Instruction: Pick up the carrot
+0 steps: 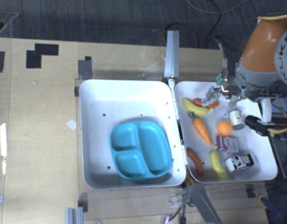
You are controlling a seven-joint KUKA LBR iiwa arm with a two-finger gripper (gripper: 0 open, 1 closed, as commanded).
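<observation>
On the pale wooden table (40, 139), the right shallow white bin (269, 171) is holding the small orange tapered carrot (201, 130), lying diagonally, leafy end up-left, down-left of the claw (219, 93), whose fingers I cannot tell apart.

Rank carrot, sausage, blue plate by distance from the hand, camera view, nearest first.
From the hand, at the top of the right bin:
1. carrot, right bin, below the hand toward the divider.
2. sausage, right bin, lower left corner.
3. blue plate, left bin, across the divider.
</observation>
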